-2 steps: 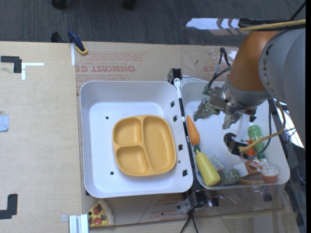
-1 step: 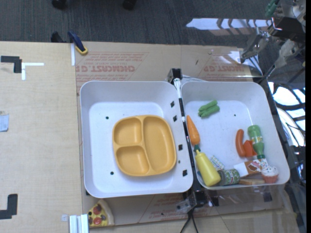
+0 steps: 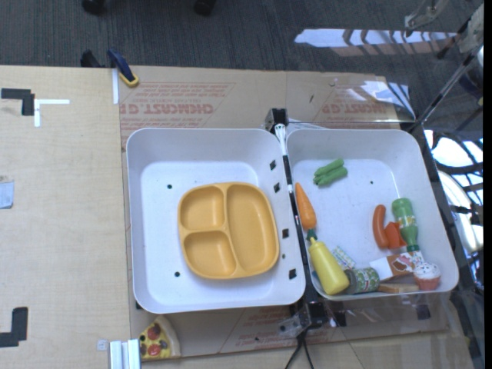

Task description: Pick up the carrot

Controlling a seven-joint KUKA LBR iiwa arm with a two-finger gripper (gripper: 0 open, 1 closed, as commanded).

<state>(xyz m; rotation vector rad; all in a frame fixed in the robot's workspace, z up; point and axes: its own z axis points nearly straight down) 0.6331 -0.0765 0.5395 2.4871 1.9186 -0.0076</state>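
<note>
carrot: small orange toy carrot with a green top [image 3: 305, 207], lies in the right bin hard against its left wall, green end pointing toward the near side
carrot neighbours: yellow plastic squeeze bottle [image 3: 327, 267] just beyond the carrot's green end, looks to be touching it but the join is too small to be sure
right bin: shallow white plastic bin [image 3: 361, 141], holds all the loose toys
green beans: pair of green toy bean pods [image 3: 330, 172], near the far side of the right bin, apart from the carrot
sausage: red toy sausage [image 3: 379, 225], right half of the bin, beside a green bottle [image 3: 404, 220] with a label
near corner clutter: small can on its side [image 3: 363, 280], a packet and a cupcake-like toy [image 3: 425, 272] bunched along the near wall
left bin: shallow white plastic bin [image 3: 154, 144], touching the right bin along the shared edge
tray: yellow three-compartment plastic plate [image 3: 228, 230], sits in the middle of the left bin
bench: cardboard sheet [image 3: 200, 98] under both bins, pale wood surface to the left
gripper: cannot tell, no fingers to judge
</note>
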